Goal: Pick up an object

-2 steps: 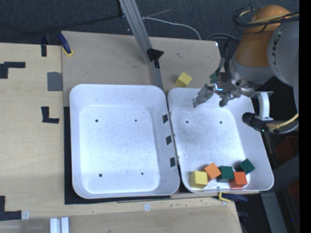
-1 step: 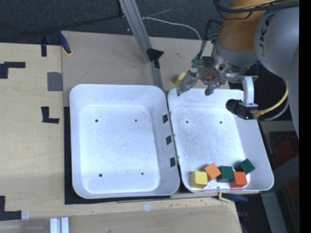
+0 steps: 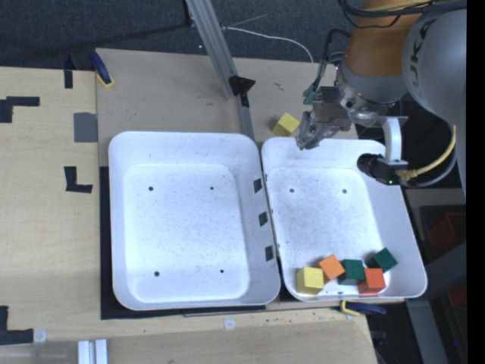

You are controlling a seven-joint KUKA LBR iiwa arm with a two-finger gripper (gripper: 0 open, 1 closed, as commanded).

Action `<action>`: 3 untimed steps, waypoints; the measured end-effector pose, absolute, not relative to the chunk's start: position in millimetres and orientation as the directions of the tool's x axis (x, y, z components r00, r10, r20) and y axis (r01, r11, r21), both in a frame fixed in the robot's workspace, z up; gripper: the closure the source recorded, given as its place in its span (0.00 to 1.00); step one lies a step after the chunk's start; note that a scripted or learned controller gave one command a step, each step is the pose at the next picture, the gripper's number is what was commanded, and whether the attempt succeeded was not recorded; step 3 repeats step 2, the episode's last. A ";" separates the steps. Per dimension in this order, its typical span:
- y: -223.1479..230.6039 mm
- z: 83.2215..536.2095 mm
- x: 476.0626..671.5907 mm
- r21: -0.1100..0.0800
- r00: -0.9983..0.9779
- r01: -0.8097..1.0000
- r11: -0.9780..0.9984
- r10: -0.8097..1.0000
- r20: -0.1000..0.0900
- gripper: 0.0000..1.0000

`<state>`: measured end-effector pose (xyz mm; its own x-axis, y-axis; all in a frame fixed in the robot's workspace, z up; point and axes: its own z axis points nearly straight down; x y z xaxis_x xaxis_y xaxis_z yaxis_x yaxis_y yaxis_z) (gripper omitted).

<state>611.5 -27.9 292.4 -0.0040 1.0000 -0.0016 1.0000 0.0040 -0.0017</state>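
Five small blocks are bunched up in the right bin's near corner: yellow block (image 3: 310, 278), orange block (image 3: 331, 266), dark green block (image 3: 353, 269), red-orange block (image 3: 373, 280), green block (image 3: 385, 259). Another yellow cube (image 3: 286, 123) is sat outside on the worktop.

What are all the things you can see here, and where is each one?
Bins: 2, white, side by side on the bench; left bin, right bin.
Blocks in right bin's near end: yellow, orange, dark green, red-orange, another green.
Loose block: 1, yellow, on the bench beyond the right bin.
Metal bar: 1, grey, slanting behind the bins.
Arm: 1, grey and orange, from the right.
Gripper: 1, above the right bin's far edge.
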 end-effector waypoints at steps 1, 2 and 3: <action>16.8 242.6 658.9 -0.005 -0.005 1.000 0.005 1.000 0.000 1.00; 69.7 225.1 670.8 -0.002 -0.006 1.000 0.006 1.000 0.000 1.00; 69.7 225.1 670.8 -0.002 -0.006 1.000 0.006 1.000 0.000 1.00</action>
